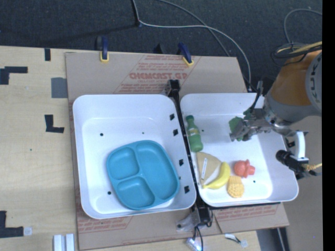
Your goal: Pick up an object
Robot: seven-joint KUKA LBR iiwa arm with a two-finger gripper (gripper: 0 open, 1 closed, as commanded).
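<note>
The right bin [220, 106] holds several toy foods. A green bottle [193, 134] lies along its left wall. Below it are a tan sandwich wedge [206, 166] and a yellow banana [220, 177]. A red piece [242, 168] and a yellow corn cob [235, 187] lie near the front right. My gripper [242, 129] hangs low over the bin's upper right part, above and right of the food pile. A dark greenish shape sits at its tip; I cannot make out whether that is a held object or part of the gripper.
The left bin [94, 114] holds a blue divided plate [141, 174]. Both bins rest on a cardboard sheet [152, 72] fixed with clamps at the back. A cable [209, 30] runs across the dark floor behind the bench.
</note>
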